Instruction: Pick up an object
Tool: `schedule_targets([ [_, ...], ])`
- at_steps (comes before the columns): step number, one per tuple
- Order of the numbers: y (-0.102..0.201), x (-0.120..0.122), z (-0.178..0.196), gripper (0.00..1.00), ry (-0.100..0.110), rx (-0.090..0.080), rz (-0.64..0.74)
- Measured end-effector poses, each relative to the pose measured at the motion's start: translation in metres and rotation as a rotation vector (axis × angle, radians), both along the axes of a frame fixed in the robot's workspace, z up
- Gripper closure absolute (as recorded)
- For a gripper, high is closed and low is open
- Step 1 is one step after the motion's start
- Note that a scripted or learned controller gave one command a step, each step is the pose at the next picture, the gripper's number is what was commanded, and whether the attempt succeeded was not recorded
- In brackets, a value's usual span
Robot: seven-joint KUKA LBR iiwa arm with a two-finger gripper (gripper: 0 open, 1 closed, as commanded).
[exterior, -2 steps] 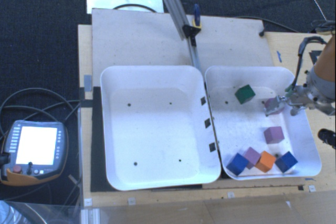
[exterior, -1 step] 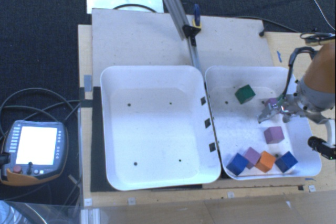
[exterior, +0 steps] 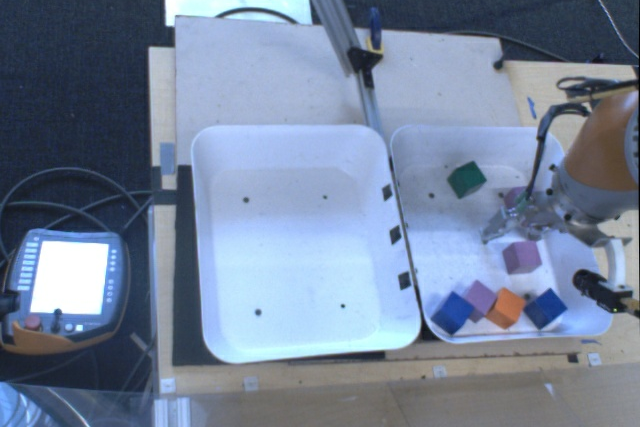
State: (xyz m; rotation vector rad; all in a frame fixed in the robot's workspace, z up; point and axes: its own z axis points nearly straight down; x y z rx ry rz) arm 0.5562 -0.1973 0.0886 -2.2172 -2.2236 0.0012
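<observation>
Pale wooden worktop [exterior: 270, 65] on dark carpet, teach pendant [exterior: 65, 290] lying at its left. Two white bins: the left bin [exterior: 290, 235] and the right bin [exterior: 440, 235], which holds the cubes. The gripper [exterior: 512, 227] hangs low there, over a purple cube [exterior: 521, 256]; its opening I cannot tell. Green cube [exterior: 466, 179] sits apart.

Right bin [exterior: 420, 215] holds the candidate blocks. Green cube [exterior: 466, 179] sits alone toward the far side, tilted on the floor. Mauve cube [exterior: 521, 257] lies mid-bin. Along the near wall, a row: blue cube [exterior: 452, 312], lilac cube [exterior: 481, 299], orange cube [exterior: 505, 308], second blue cube [exterior: 545, 308], the first three touching. All rest on the bin floor.
</observation>
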Motion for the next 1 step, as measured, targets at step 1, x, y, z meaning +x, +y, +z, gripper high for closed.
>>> schedule_targets([
  [1,-0.0007,0.0018,0.0133,1.0,-0.006,-0.002,0.002],
])
